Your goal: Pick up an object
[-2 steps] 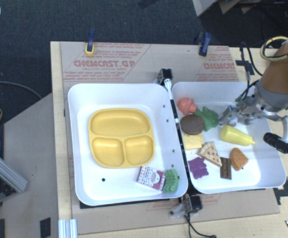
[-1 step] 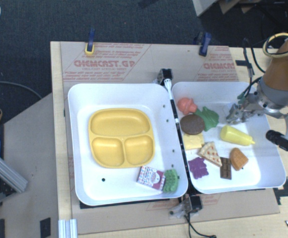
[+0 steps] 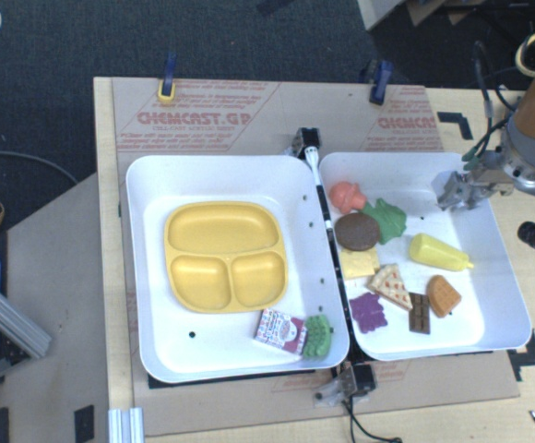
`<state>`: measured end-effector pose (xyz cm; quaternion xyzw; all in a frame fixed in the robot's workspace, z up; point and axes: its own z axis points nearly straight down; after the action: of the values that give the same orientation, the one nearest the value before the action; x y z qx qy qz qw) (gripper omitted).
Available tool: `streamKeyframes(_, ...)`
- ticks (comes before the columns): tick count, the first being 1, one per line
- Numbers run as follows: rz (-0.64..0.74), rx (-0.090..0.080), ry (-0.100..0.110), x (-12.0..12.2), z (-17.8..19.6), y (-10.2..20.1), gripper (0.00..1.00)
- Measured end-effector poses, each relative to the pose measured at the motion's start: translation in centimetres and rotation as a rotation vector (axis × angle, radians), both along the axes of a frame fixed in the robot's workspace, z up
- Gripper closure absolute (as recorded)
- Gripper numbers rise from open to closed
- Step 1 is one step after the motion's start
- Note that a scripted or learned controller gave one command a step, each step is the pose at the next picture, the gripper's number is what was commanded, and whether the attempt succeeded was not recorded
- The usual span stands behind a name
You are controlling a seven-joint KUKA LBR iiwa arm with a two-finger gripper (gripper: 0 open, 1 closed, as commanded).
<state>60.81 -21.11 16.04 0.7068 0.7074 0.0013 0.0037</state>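
My gripper (image 3: pixel 457 195) hangs over the far right corner of the right bin (image 3: pixel 503 289), apart from the toys. The nearest item is a yellow squeeze bottle (image 3: pixel 440 252), lying below and a little left of it. In the same bin lie a salmon-pink toy (image 3: pixel 346 195), a green toy (image 3: pixel 387 218), a brown round patty (image 3: pixel 357 232), a yellow cheese slice (image 3: pixel 358 263), a pizza slice (image 3: pixel 392 287), a purple piece (image 3: pixel 369 312), a dark chocolate bar (image 3: pixel 419 314) and an orange bread piece (image 3: pixel 444 295). Nothing hangs from the gripper.
The left bin (image 3: pixel 148 247) holds a yellow divided plate (image 3: pixel 224 255), a small pink carton (image 3: pixel 279 330) and a green toy (image 3: pixel 318 336) near its front right corner. Blue clamps (image 3: pixel 379 81) pin the cardboard base at the back. Cables (image 3: pixel 489 81) trail at the right.
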Motion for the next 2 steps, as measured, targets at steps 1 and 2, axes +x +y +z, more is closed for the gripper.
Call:
streamKeyframes(1,0.0,0.0,-0.002,-0.15,6.4,0.33,1.0)
streamKeyframes(2,0.0,0.001,0.003,-0.07,6.48,0.33,1.0)
